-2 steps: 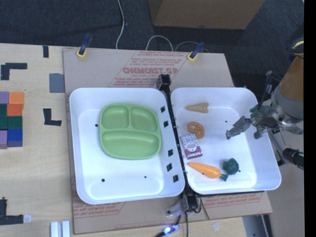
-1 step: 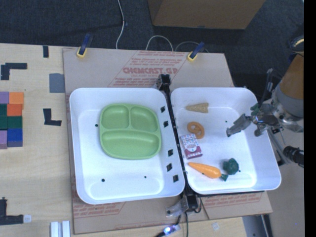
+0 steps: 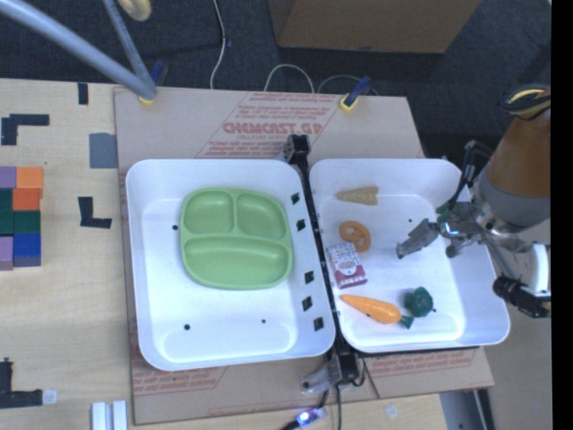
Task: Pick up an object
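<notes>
The right bin [image 3: 448,173] holds several small toys. A tan cone [image 3: 358,195] lies near its back, with a brown pretzel [image 3: 355,235] in front of it. A pink and white packet [image 3: 346,265] is by the divider. An orange carrot [image 3: 372,308] with a dark green top [image 3: 417,302] lies near the front wall. My gripper [image 3: 427,249] hangs over the right half of this bin, above and right of the carrot's green top. Its fingers are open and nothing is between them.
The left bin [image 3: 152,330] holds a green divided plate [image 3: 237,238]. Black clips run along the divider [image 3: 309,240] between the bins. A cardboard box [image 3: 385,7] stands behind the bench. Coloured blocks [image 3: 22,218] sit at the far left.
</notes>
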You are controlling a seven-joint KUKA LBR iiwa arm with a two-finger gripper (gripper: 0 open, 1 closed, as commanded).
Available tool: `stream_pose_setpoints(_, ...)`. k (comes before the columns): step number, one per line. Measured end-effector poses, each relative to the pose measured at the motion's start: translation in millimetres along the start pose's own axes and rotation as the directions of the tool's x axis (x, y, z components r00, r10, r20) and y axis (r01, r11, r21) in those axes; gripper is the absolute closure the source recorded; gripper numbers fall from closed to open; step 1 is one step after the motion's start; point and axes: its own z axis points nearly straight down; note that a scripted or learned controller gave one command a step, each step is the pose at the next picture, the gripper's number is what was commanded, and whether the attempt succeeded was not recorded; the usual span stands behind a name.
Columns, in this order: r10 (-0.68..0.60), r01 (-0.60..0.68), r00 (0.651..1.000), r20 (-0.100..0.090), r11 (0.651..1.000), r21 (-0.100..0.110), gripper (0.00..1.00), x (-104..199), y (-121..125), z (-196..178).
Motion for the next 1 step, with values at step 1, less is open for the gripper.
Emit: stream_pose_setpoints(1,0.0,0.0,1.0,-0.001,1.0,0.002,0.0,-3.5,7.7,57.0)
